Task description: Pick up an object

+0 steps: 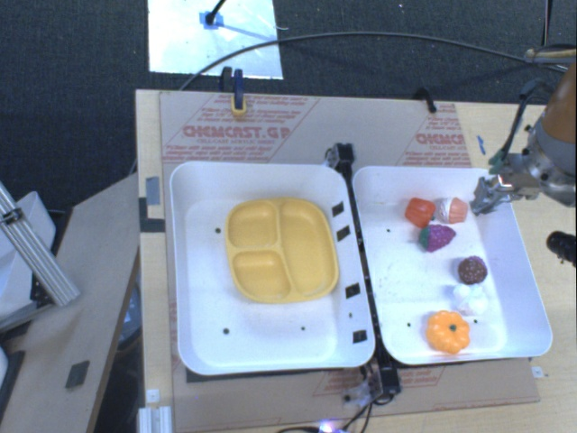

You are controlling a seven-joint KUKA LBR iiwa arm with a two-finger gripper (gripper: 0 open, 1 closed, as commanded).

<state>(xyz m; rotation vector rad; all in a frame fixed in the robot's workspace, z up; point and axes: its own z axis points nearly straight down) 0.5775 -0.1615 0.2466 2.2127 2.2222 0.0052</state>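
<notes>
Risk of a bad pick: small toys crowded in the right shallow white bin (527, 327), so a descent could nudge one into its neighbour or close on nothing. Orange-red rounded toy (419, 212) touching the white-and-orange egg-shaped toy (452, 209), purple grape-like toy (437, 237) just below. Further down: dark brown ball (471, 269), white lumpy piece (469, 298), orange plastic pumpkin (448, 330). Claw (488, 194) at the bin's upper right rim, beside the egg-shaped toy; nothing seen in it, opening impossible to tell.
</notes>
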